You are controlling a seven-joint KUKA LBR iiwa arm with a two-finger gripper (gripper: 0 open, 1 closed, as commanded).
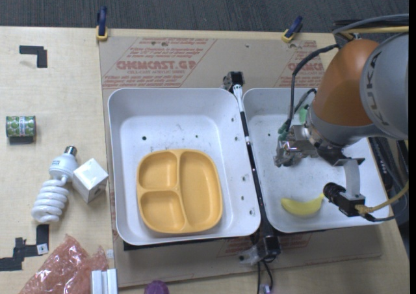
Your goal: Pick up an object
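My gripper (285, 156) hangs over the right bin (260, 114); finger spacing I cannot tell. Only 1 target there: a banana (301, 206), flat near the front wall, apart from me. Advice: shift forward, straddle its narrow width, descend square.

Bare floor of the right bin (263, 149) (left part) gives room beside the banana (301, 206).

The desk (58, 91) carries a brown board (162, 58) bearing two white bins (120, 156), and left of that board lie a spiral bulb (52, 192), a white cube (90, 179) and a green can (21, 127).
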